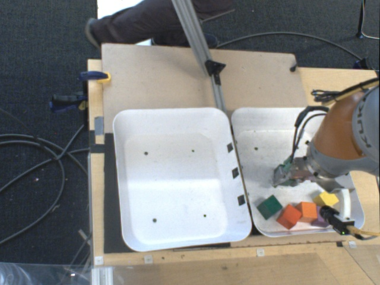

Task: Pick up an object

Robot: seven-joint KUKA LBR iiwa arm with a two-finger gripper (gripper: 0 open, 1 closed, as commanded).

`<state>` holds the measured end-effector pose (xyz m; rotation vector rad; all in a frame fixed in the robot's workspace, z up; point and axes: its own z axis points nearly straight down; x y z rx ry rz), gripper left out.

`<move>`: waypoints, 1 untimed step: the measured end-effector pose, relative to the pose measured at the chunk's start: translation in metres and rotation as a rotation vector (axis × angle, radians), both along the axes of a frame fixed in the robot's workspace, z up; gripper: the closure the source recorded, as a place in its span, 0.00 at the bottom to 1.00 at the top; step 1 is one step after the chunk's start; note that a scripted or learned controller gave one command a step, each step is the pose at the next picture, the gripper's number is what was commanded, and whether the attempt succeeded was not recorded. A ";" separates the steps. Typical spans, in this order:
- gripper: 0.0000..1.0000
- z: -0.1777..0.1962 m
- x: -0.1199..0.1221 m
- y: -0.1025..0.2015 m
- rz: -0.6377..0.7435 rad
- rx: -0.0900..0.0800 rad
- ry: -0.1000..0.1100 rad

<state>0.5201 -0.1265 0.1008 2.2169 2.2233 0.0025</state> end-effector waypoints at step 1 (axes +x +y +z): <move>1.00 0.094 0.021 0.095 0.013 0.004 -0.007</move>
